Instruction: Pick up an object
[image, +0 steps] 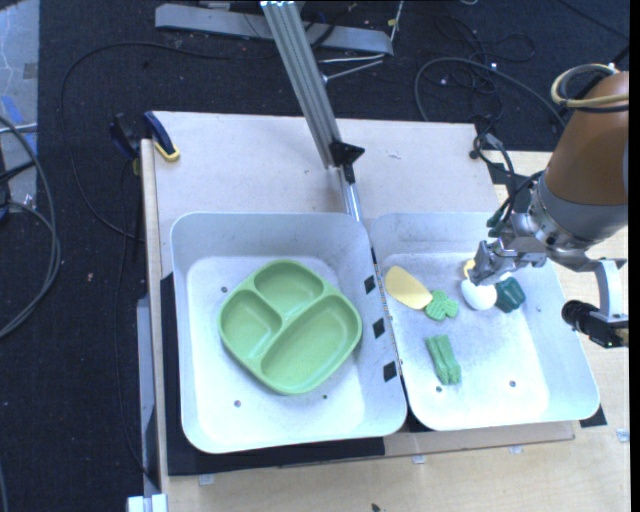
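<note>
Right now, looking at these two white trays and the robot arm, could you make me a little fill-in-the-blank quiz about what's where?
1. The green divided plate lies in the ____ bin as the camera sees it.
2. The plate has ____ compartments.
3. The gripper hangs over the ____ bin, just above a white object.
4. The yellow piece beside the bins' shared edge touches a small object whose colour is ____.

Missing words: left; three; right; green
</note>
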